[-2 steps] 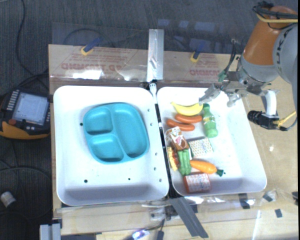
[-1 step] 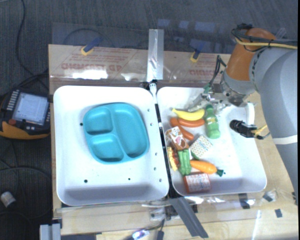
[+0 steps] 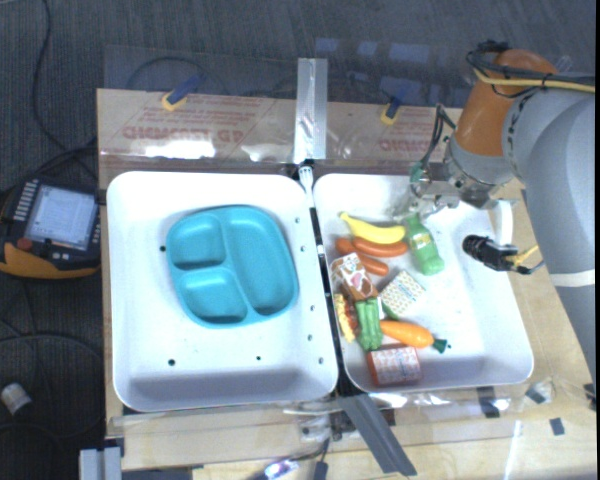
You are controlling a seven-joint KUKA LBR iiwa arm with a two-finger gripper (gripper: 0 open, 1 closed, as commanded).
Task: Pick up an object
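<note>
- Just below the tool (image 3: 421,200), near the far edge of the right shallow white bin (image 3: 500,338), lies a green plastic bottle (image 3: 425,249), its length pointing roughly toward the near rim.
- Hanging over the bottle's far end, the tool sits at the end of the grey arm with the orange band (image 3: 490,118). Nothing can be seen grasped in it, and I cannot tell whether it is released or clenched.
- Left of the bottle, touching or almost touching it, rests a yellow curved toy banana (image 3: 372,231).
- Just nearer than the banana, still left of the bottle, lie orange-red toy sausages (image 3: 365,252).
- Nearer and left of the bottle stands a small printed carton (image 3: 351,275), close to the wall between the bins.
- Directly nearer than the bottle lies a white checked packet (image 3: 403,292).
- Beyond that packet, further from the bottle, are a dark green toy vegetable (image 3: 368,325) and an orange toy carrot with a green top (image 3: 412,334), side by side.
- Furthest from the bottle along the same line, by the near rim, lies a red cylindrical can (image 3: 393,366).
- Well to the left of the bottle, the left shallow white bin (image 3: 145,358) carries a light blue divided plastic plate (image 3: 230,263).
- Far left of the bottle, off the table (image 3: 210,128), a handheld control pendant with a screen (image 3: 45,223) lies on the dark carpet.
</note>
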